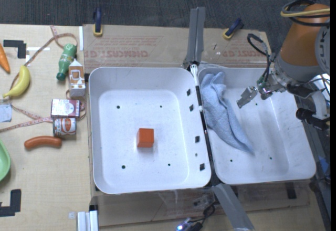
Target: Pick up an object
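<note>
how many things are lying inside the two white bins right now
2: an orange block near the middle of the left bin, and a light blue cloth along the right bin's left side. The cloth may hide something.

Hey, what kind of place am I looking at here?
Probably a robotics lab bench: a robot arm over two white bins, with test objects such as an orange block and toy banana.

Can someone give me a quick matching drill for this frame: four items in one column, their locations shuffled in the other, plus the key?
Items:
1. orange block
2. light blue cloth
3. banana
4. gripper

Places:
A. on the bench, left of both bins
B. lying along the left side of the right bin
C. near the middle of the left bin
D. above the right bin, just right of the cloth

Pairs: 1-C, 2-B, 3-A, 4-D
</note>
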`<action>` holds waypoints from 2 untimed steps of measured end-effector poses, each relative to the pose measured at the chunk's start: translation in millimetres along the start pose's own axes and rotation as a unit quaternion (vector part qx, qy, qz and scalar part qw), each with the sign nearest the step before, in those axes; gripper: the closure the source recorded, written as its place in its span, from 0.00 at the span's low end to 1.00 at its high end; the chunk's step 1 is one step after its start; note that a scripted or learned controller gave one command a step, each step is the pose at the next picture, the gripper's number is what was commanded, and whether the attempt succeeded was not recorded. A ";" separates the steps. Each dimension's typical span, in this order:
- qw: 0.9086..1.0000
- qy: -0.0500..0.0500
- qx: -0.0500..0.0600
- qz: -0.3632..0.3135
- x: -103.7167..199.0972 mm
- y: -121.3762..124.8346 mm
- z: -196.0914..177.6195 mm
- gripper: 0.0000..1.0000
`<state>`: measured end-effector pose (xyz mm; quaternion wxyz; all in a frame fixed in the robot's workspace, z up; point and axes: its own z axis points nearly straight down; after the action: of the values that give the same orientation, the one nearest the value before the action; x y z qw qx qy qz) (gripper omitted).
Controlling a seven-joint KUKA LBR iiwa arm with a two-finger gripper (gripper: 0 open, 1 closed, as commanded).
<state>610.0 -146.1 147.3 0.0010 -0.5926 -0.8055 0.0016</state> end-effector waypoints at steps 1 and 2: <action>0.996 0.001 0.001 0.085 4.2 -32.8 -16.3 0.00; 0.984 0.001 0.002 0.176 -17.1 -92.2 -14.1 0.00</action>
<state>527.1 -189.8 161.7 0.0028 -0.7253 -0.6884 0.0025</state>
